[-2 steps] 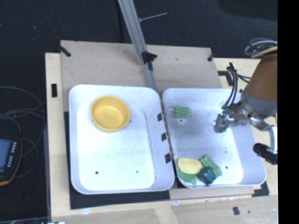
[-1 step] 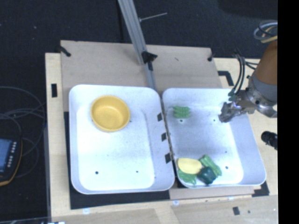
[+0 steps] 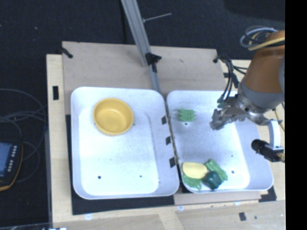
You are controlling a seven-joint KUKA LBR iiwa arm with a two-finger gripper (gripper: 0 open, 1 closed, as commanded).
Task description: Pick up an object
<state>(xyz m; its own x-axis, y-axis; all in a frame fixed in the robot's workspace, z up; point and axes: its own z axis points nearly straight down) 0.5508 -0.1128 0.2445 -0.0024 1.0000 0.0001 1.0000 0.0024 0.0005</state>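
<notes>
1. The bench [image 3: 110,56] is light brown and carries two shallow white bins side by side. The left bin [image 3: 120,176] and the right bin [image 3: 240,143] touch along a middle edge with small black clips.
2. The arm [image 3: 264,75] comes in from the right. Its orange band is above the grey wrist, and dark cables run down beside it.
3. The gripper [image 3: 217,121] is over the upper middle part of the right bin, pointing down and to the left. It looks dark and blurred, so I cannot tell if it is spread or pressed together. I see no object between its tips.
4. A small green toy [image 3: 186,114] lies in the upper left part of the right bin, near the middle edge. It is just left of the gripper, but apart from it.
5. Three things lie close together in the lower left corner of the right bin: a yellow piece [image 3: 193,170], a green piece [image 3: 217,168] right of it, and a dark green block [image 3: 211,180] below them. They seem to touch each other. They are well apart from the gripper.
6. A yellow bowl [image 3: 113,116] stands upright in the upper left part of the left bin.
7. A grey metal pole [image 3: 136,25] goes from the top of the view down to the place where the bins meet.
8. A handheld device [image 3: 7,162] with a screen lies at the left edge of the view, outside the bench, on the dark floor with thin cables.
</notes>
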